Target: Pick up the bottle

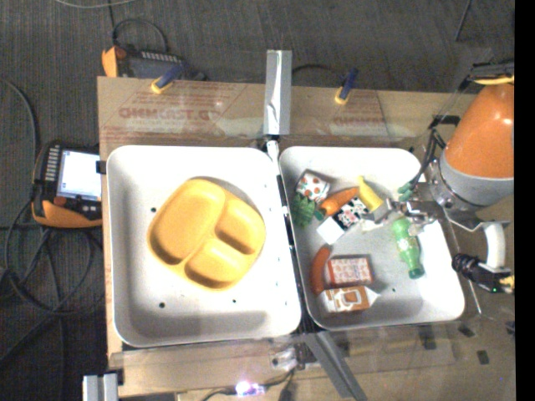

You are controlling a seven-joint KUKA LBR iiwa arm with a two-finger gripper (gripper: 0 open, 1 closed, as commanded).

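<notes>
A small green bottle [409,246] lies on its side in the right bin [443,307], near the bin's right wall, its cap end pointing to the far side. My gripper [403,210] hangs just over the bottle's cap end, below the grey wrist and the orange band [489,132]. The wrist hides part of the gripper, and the metal parts blur into the bin floor. I cannot make out whether anything is held.
The right bin also holds a yellow piece [369,195], an orange carrot [338,199], a spotted box [312,185], green broccoli [303,211], a red sausage [319,266] and two small cartons [347,284]. A yellow divided plate [209,232] lies in the left bin [134,307].
</notes>
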